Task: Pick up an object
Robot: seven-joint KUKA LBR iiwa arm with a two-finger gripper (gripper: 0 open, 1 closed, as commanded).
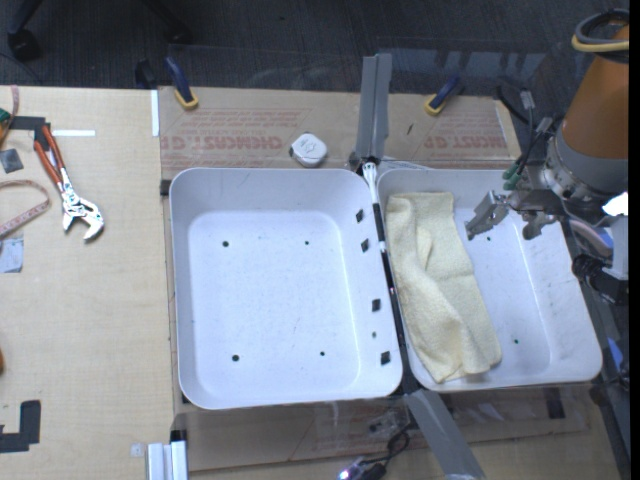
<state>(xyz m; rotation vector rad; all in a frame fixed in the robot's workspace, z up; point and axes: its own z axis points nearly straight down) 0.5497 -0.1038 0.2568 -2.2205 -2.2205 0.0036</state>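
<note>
One object lies within the arm's reach: a pale yellow towel (440, 286), rumpled lengthwise along the left side of the right bin (545, 313), its edge against the wall that divides the two bins. From the camera view above the bench, the gripper (508, 218) hangs over the upper part of that same bin, just to the right of the towel's top end, with its two fingers spread apart and nothing between them. The towel looks flat and undisturbed, so by my reading the pick has not begun in earnest; the gripper is poised near its target but apart from it. What remains is the whole grasp: moving over the cloth, descending, closing on a fold and lifting. The left bin (200, 298) holds nothing to pick, and a wrench (68, 193) rests well away on the bench (90, 348) to the left.
</note>
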